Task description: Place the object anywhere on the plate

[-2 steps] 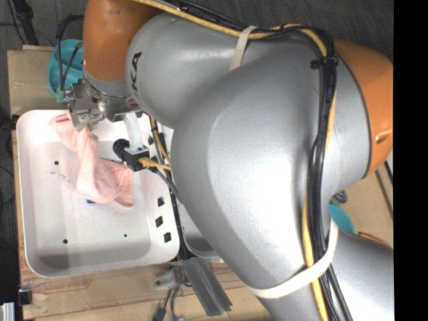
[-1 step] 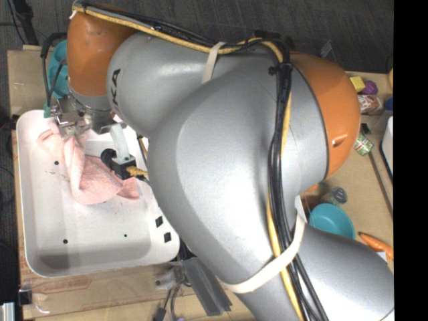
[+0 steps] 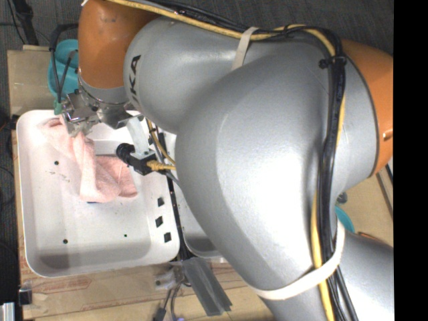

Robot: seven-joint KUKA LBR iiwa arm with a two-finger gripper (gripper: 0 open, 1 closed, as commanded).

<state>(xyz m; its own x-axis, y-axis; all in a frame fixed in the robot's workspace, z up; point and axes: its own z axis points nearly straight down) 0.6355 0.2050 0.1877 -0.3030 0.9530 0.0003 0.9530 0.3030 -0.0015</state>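
Observation:
A pink cloth (image 3: 100,172) lies crumpled in the left white bin (image 3: 80,246), in its upper half. One fold runs as a ridge from the middle of the bin up to the far left corner. My gripper (image 3: 72,118) is right over that upper end of the cloth, touching or nearly touching it, below the orange wrist band (image 3: 103,42). The wrist hardware hides how the gripper meets the cloth.
The grey arm (image 3: 267,166) covers the whole right side and most of the right bin. A black cable plug (image 3: 134,159) with a brass tip juts out over the left bin's right side. A teal object (image 3: 63,59) sits beyond the bin's far left corner.

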